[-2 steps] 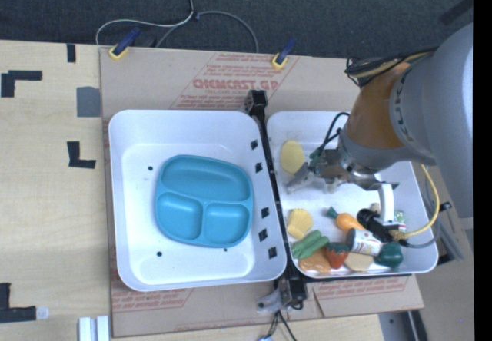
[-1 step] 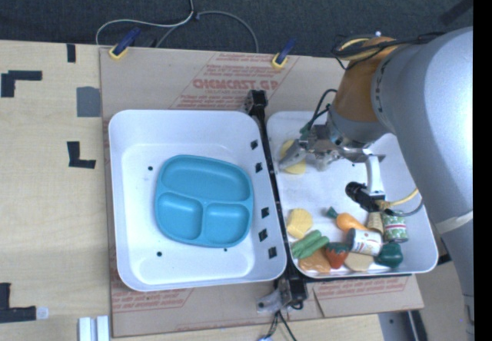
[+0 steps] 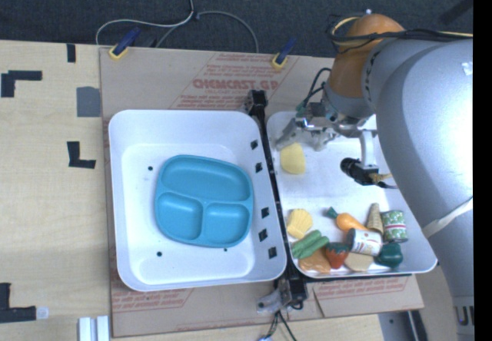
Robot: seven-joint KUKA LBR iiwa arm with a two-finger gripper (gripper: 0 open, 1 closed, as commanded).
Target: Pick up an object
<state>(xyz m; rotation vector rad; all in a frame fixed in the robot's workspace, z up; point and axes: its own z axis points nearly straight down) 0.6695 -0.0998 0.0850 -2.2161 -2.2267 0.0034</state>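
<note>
Right white bin (image 3: 307, 186), pale yellow rounded piece (image 3: 292, 160) (smooth, lemon-like) beneath gripper (image 3: 306, 130), finger state unclear

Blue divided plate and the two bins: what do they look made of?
The blue divided plate looks like moulded plastic, matte with soft sheen, rounded compartment ridges. The left bin and right bin look like thin white plastic, smooth and slightly glossy, with rolled rims; that much is a guess.
</note>
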